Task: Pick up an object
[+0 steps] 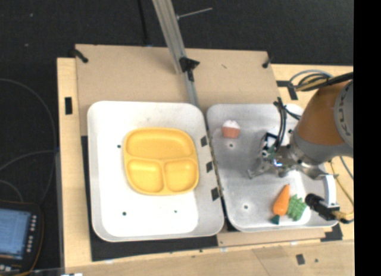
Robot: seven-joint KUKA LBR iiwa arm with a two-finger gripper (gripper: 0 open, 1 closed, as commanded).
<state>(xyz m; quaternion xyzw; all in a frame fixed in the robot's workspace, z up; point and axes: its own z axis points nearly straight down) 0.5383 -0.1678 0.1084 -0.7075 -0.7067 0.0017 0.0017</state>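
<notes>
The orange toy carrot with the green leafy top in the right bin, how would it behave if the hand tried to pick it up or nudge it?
The orange toy carrot with the green leafy top tapers, so it may slip from a pinch. Its rounded body looks likely to roll or pivot if nudged. It lies near the white right bin's wall, which may crowd the hand.

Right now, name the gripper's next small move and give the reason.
Probably shift the gripper toward the toy carrot, the nearest object, lying beside a green toy in the right bin. The gripper sits over bare bin floor, holding nothing visible.
</notes>
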